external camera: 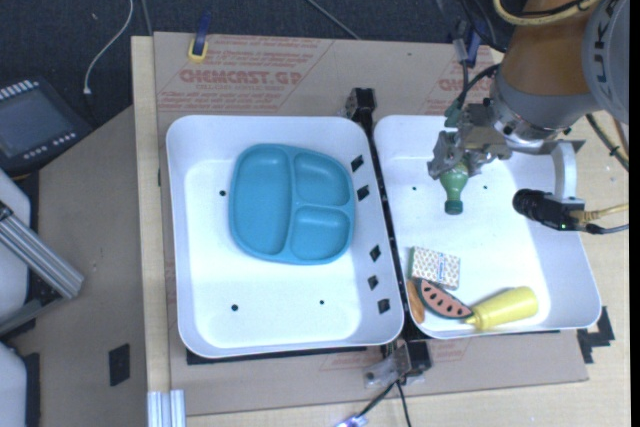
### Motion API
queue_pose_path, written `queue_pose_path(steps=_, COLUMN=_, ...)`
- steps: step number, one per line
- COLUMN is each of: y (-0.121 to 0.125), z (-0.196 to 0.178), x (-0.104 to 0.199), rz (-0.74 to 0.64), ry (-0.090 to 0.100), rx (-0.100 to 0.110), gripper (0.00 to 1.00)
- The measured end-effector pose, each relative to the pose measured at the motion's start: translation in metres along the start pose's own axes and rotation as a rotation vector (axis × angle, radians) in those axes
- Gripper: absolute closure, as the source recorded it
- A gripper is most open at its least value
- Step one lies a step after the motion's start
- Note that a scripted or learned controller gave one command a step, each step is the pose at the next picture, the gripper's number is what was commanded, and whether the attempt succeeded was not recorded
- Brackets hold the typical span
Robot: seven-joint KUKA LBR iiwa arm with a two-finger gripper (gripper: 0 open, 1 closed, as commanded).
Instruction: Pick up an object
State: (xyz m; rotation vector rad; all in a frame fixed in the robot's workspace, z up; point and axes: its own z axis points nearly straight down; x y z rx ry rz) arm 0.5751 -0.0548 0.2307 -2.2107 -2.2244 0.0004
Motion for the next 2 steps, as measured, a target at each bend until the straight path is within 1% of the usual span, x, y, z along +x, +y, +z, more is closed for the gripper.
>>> queue_pose_path(steps=1, y=-0.007, z=0.009, x=0.058, rz=0.001, ry=-0.001, rx=0.000, gripper=1.00)
queue_pose_path(steps=2, y=-0.031, z=0.010, x=0.114, rz=0.000, ry=0.000, rx=0.001, gripper=1.00)
